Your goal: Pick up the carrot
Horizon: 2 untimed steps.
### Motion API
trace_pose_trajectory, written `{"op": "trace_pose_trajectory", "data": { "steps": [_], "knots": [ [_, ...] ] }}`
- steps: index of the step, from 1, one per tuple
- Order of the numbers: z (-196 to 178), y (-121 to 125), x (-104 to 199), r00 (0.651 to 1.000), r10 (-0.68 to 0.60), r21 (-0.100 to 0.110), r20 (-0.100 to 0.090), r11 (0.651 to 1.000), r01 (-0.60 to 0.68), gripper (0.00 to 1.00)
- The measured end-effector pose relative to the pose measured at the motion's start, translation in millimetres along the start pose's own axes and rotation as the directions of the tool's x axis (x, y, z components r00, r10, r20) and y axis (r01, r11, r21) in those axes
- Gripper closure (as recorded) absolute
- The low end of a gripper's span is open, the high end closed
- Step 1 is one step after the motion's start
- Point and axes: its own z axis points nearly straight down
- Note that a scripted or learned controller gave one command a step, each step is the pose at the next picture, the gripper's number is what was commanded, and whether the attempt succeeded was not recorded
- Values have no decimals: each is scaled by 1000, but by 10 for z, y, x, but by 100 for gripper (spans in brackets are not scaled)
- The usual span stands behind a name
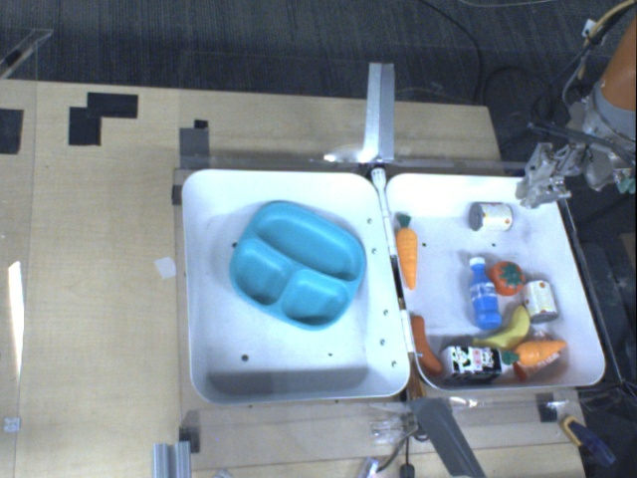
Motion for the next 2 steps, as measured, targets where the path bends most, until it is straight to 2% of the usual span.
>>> {"op": "trace_pose_trajectory", "data": {
  "steps": [1, 2],
  "knots": [
    [108, -22, -164, 1000, -2, -1, 0, 1000, 2, 100],
    [-215, -18, -148, 987, -163, -1, 0, 987, 163, 100]
  ]
}}
